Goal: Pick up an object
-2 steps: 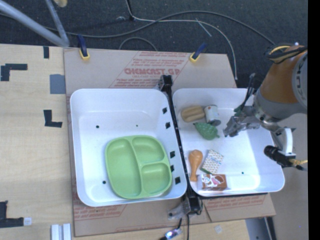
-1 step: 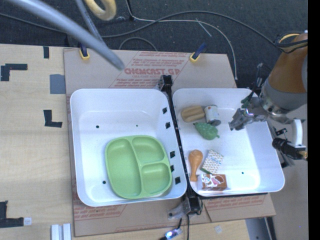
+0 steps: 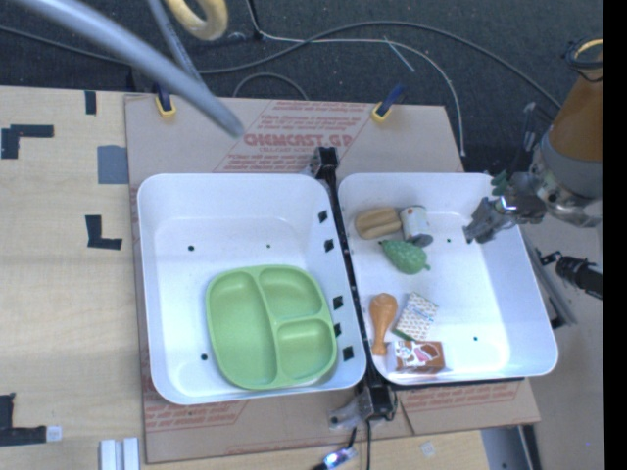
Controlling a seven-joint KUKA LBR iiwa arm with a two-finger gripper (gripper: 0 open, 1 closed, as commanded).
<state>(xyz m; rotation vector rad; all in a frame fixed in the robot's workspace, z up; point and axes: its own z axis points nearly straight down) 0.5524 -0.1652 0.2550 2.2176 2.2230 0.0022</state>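
Observation:
The right bin (image 3: 509,302) holds several small objects: a tan bread-like roll (image 3: 377,222) with a grey-white piece (image 3: 415,223) beside it, a green leafy toy (image 3: 405,256), an orange drumstick-shaped toy (image 3: 381,318), a patterned packet (image 3: 418,314) and a red-brown flat box (image 3: 420,356). My gripper (image 3: 484,224) hangs over the right bin's upper right part, apart from all of them, with nothing seen in it. The arm's wrist (image 3: 573,155) comes in from the right edge.
The left bin (image 3: 167,262) holds a green divided plate (image 3: 270,327). A black divider (image 3: 338,262) runs between the bins. Cables (image 3: 411,47) trail across the dark floor behind the bench, and a grey pole (image 3: 118,37) crosses the top left.

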